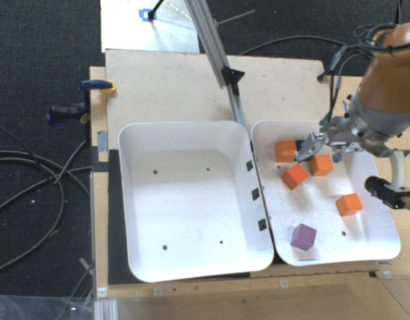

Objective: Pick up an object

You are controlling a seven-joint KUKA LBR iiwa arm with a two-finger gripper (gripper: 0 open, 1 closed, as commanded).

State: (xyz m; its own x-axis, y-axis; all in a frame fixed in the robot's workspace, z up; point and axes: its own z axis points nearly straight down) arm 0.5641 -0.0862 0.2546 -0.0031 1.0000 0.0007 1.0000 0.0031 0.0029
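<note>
Bench (171, 85) with two bins

A left bin (191, 199) and a right bin (378, 245) sit side by side on it, the right one under the gripper (318, 149).

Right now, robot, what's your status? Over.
Hand low in right white bin, among three orange blocks. Nothing seen held. Fourth orange block and purple block sit apart.

- The arm (391, 79) enters from the right side of the camera view, upper corner.
- Its orange band sits at the top, with the grey wrist section directly below.
- The wrist leans down and toward the left of the view.
- The gripper (310, 149) projects leftward from the wrist at a low angle.
- Metallic fingers (305, 153) are visible at the tip; their spacing cannot be determined.
- Cables run along the arm's upper left side.
</note>
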